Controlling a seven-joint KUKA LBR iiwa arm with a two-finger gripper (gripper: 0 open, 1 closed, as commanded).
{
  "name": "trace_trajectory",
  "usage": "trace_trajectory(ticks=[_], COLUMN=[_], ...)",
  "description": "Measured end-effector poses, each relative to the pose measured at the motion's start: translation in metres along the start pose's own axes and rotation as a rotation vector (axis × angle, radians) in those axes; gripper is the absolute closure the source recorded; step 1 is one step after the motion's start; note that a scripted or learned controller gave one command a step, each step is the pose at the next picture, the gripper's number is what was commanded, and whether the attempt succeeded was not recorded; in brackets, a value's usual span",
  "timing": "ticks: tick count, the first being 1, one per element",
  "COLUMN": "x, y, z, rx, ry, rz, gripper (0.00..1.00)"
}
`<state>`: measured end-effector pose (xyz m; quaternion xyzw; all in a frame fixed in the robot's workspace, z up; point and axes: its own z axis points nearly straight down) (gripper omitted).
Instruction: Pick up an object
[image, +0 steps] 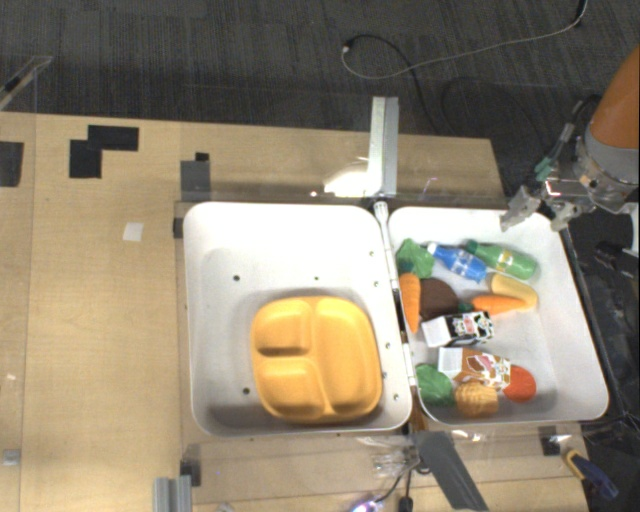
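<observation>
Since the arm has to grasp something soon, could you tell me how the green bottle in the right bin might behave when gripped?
The green bottle lies on its side and looks round, so it may roll. Its surface looks smooth, possibly slippery. The blue bottle beside it may get nudged.

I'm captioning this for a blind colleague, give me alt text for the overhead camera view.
The robot arm's gripper hovers over the top right corner of the right bin, which holds a heap of toy food including a green bottle and a carrot. The left bin holds a yellow divided tray.
</observation>
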<state>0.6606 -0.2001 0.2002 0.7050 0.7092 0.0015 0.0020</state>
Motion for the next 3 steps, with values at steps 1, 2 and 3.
trace_trajectory(ticks=[1,2,3], x=[0.025,0.027,0.049], y=[0.011,0.014,0.011], z=[0.112,0.099,-0.004], rx=[-0.004,-0.012,-0.005], ry=[-0.002,-0.003,-0.001], rz=[-0.076,-0.082,-0.165], gripper=[0.00,1.00,1.00])
